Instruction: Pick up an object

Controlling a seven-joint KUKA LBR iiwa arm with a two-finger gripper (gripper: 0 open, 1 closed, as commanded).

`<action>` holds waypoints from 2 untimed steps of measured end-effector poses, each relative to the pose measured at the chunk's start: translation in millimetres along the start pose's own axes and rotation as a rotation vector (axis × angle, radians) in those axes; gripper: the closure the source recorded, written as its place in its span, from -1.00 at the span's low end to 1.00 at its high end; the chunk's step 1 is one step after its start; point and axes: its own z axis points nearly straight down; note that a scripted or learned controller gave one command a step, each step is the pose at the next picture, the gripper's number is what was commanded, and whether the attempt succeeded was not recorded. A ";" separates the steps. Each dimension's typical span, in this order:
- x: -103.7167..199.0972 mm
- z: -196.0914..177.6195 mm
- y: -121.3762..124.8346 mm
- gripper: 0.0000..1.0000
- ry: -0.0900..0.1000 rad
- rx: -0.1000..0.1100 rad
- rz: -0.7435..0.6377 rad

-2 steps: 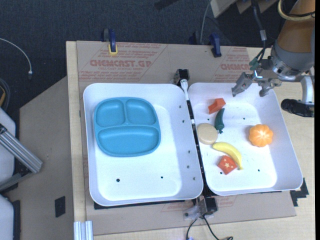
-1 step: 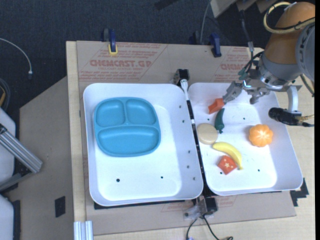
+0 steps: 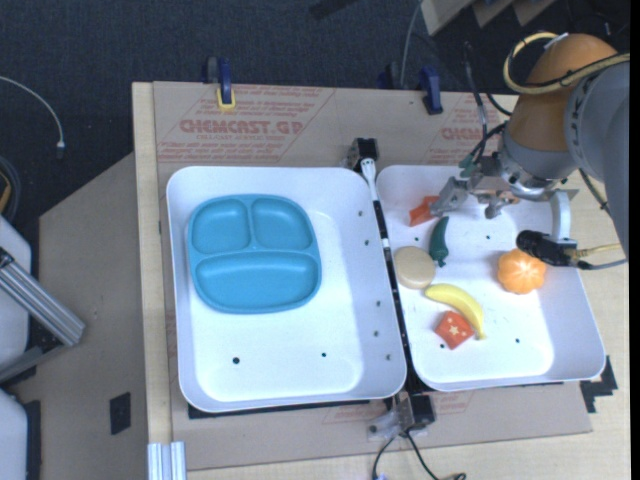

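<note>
The right bin (image 3: 520, 353) holds several toy foods. A small red piece (image 3: 424, 210) lies at its upper left, with a dark green vegetable (image 3: 440, 241) just below it. A beige round item (image 3: 414, 267), a yellow banana (image 3: 459, 305) and a red chunk (image 3: 454, 329) lie lower down. An orange fruit (image 3: 521, 272) sits to the right. My gripper (image 3: 472, 198) hangs low over the bin's upper part, just right of the red piece and above the green vegetable. Nothing is visibly held in it.
The left bin (image 3: 200, 358) carries a blue divided plate (image 3: 255, 252). A black clip (image 3: 366, 154) sits at the top of the seam between the bins. The grey arm with its orange band (image 3: 560, 78) reaches in over the upper right corner. Cables trail beside the orange fruit.
</note>
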 end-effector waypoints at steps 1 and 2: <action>-0.7 -2.0 0.7 -1.00 0.002 0.001 0.000; 0.1 -13.0 2.1 1.00 0.003 -0.003 -0.001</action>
